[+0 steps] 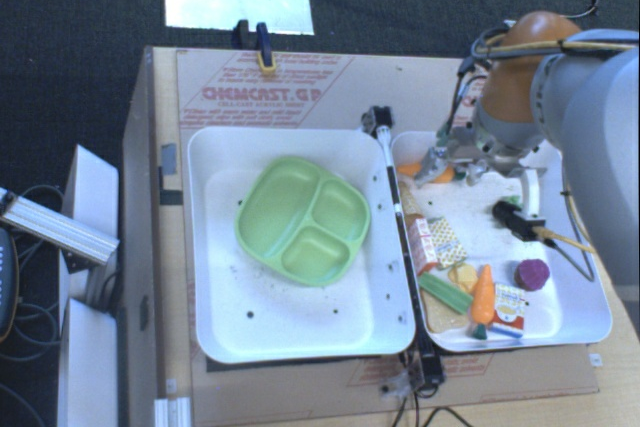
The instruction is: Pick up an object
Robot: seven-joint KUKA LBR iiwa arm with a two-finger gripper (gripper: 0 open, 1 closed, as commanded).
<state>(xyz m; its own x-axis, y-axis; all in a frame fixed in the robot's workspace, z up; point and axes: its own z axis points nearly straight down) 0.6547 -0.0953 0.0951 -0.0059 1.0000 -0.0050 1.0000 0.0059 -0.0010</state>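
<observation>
My gripper (455,165) hangs low over the far left corner of the right bin (590,315). Just beside it, at the bin's far edge, lies a small orange piece (428,175); whether the gripper touches it I cannot tell. Nearer the front of this bin lie a patterned packet (436,241), a yellow piece (463,276), a green block (445,294), an orange carrot (483,292), a red and white carton (511,306) and a purple ball (532,273).
The left bin (230,325) holds a light green divided plate (303,220). A ridge where the two bins meet (396,225) runs between them. The grey arm with its orange band (530,65) reaches in over the right bin's far side.
</observation>
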